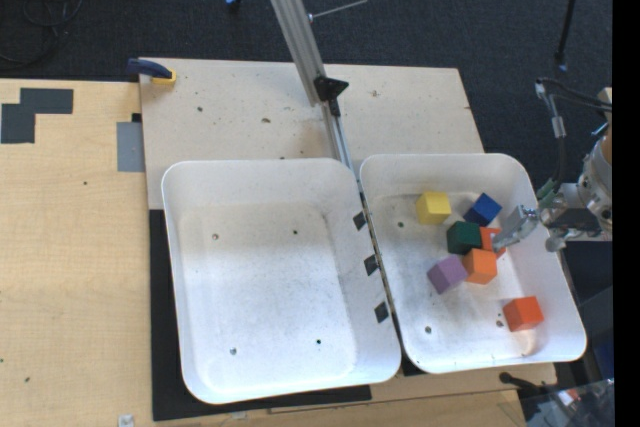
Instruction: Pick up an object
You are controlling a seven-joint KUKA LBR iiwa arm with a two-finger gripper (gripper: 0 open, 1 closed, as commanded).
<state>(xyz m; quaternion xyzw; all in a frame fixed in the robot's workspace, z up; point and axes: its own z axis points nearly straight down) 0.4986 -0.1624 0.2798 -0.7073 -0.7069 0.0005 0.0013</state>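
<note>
At the right of the frame we see the tool (512, 227) over the right bin (470, 355), beside the orange block (481, 265); its grip we cannot tell.

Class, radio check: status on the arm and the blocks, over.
End effector low in right bin, grip state unclear. Beside the block cluster. Red-orange block apart. Nothing seen lifted.

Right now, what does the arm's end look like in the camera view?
Little of it shows at the right edge: a pale grey wrist, a boxy grey gripper body with green touches, and thin metallic jaws reaching over the right bin. No markings legible.
</note>
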